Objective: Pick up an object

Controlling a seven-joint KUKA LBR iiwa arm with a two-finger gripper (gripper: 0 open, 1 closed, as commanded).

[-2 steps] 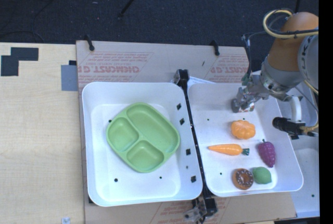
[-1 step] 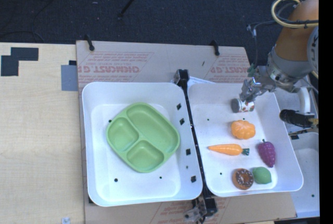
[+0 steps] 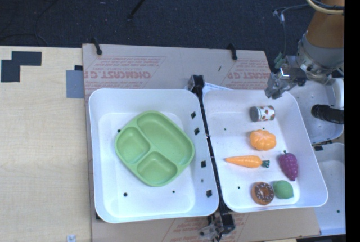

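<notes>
The right bin [image 3: 236, 122] holds several toy foods: a small can [image 3: 262, 113] lying on its side, an orange pumpkin [image 3: 262, 140], a carrot [image 3: 246, 161], purple grapes [image 3: 288, 165], a donut [image 3: 262, 193] and a green lime [image 3: 283, 189]. My gripper [image 3: 275, 88] hangs over the bin's back right rim, above and slightly right of the can, with nothing seen between its fingers.
The left bin [image 3: 107, 117] holds a green divided plate [image 3: 154, 147]. A black divider [image 3: 203, 145] runs between the two bins. Cardboard [image 3: 169, 69] lies under both bins, and the arm's orange band [image 3: 326, 21] rises at the far right.
</notes>
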